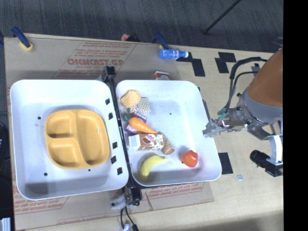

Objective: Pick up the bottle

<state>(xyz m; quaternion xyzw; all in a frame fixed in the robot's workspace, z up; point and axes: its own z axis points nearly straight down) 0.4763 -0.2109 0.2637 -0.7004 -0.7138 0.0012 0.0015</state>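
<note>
End effector (211,130): one, at the right rim of the right bin (204,109), carried by the grey arm (262,97) reaching in from the right; nothing shows between its fingers, and how wide they stand cannot be told. Bottle (172,54): one, blue with a white end, lying on its side on the surface (231,196) beyond the far rim of the right bin, outside both bins and well apart from the end effector. Bins: two, white, side by side. Left bin (24,129): one yellow divided tray (77,137), three compartments. Right bin, items clustered toward its left half: one ridged yellow cracker-like piece (130,99), one carrot (141,125), one patterned carton (153,141), one banana (150,165), one red-orange tomato-like item (190,158), and further small pieces too blurred to identify.
</note>
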